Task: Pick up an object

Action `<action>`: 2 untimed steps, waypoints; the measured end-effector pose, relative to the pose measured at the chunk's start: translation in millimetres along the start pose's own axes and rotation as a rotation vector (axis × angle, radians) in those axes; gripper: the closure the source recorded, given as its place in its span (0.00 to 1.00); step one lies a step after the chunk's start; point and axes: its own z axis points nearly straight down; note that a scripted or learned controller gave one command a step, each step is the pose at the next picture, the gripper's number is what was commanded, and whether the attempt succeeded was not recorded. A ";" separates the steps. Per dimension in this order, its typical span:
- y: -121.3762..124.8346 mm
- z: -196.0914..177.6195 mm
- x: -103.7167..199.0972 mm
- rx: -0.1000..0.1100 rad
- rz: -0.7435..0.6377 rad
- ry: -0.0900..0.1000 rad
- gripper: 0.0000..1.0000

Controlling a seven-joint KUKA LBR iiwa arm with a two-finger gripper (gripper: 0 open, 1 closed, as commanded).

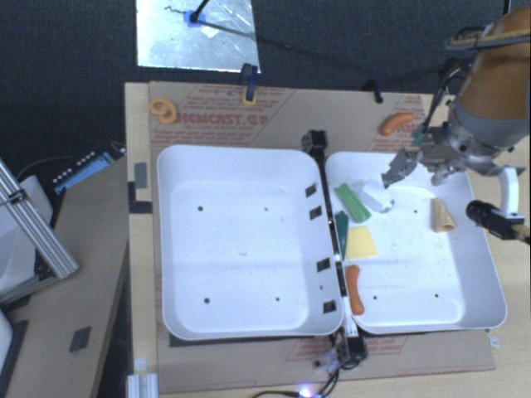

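My gripper (pixel 393 175) hangs over the upper left part of the right bin (pixel 477 305), with the arm coming in from the right. Just below its tip lies a small white object (pixel 378 199), and I cannot tell whether they touch. A green block (pixel 352 202) lies slanted to the left of that. Beneath the green block sits a yellow square (pixel 360 242). An orange carrot-shaped piece (pixel 354 289) rests against the bin's left wall. A tan piece (pixel 442 215) lies toward the bin's right side.
The left bin (pixel 174 222) stands next to the right one, with a black clip strip (pixel 328 222) between them. On the board behind the bins lie an orange sausage shape (pixel 397 123) and an orange ring (pixel 163 110).
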 end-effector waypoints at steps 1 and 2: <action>0.8 -11.2 0.2 -0.003 -0.002 0.000 1.00; -12.9 51.6 7.1 0.006 0.002 0.001 1.00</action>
